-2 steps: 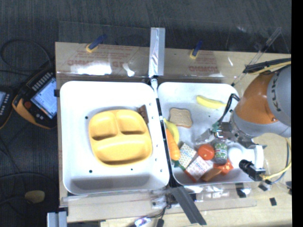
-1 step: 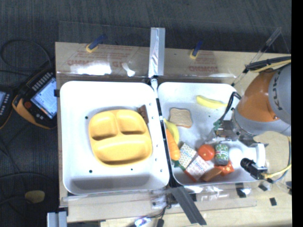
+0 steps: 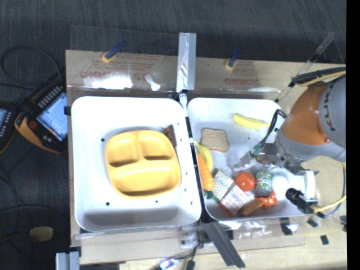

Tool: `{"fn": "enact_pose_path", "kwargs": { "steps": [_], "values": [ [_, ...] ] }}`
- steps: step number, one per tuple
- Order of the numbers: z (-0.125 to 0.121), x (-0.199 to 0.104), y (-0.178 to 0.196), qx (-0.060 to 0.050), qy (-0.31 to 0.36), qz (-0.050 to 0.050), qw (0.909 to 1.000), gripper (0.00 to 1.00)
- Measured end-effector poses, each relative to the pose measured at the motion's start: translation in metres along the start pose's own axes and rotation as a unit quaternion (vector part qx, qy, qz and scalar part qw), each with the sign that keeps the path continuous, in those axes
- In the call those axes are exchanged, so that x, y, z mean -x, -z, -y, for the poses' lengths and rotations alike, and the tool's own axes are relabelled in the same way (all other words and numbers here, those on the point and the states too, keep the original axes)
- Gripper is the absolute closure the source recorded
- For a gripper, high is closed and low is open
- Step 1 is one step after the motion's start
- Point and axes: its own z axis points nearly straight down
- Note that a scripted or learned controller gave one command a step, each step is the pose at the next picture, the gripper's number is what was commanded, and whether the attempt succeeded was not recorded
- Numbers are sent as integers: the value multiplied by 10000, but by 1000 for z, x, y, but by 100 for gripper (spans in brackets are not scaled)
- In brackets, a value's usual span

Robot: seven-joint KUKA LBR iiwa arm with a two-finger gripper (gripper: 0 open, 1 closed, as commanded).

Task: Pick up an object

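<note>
Here you see the gripper (image 3: 260,157) low in the right bin (image 3: 225,107), just above a tomato (image 3: 244,181) and a green can (image 3: 263,183); whether it is parted or closed you cannot tell. A toast slice (image 3: 215,139) lies toward ten o'clock of it, a banana (image 3: 250,121) toward twelve, a carrot (image 3: 205,173) toward nine; the left bin (image 3: 90,111) holds a yellow divided tray (image 3: 143,162).

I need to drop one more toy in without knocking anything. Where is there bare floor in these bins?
Right bin: a bare strip along the far wall, between bread slice and banana. Its near half is crowded around the tomato. Left bin: bare margins around the yellow tray.
</note>
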Motion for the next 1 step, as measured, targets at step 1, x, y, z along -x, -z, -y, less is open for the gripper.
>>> {"fn": "enact_pose_path", "kwargs": {
  "steps": [1],
  "values": [
    [30,-28,-7,63,645,16,9979,0]
  ]
}}
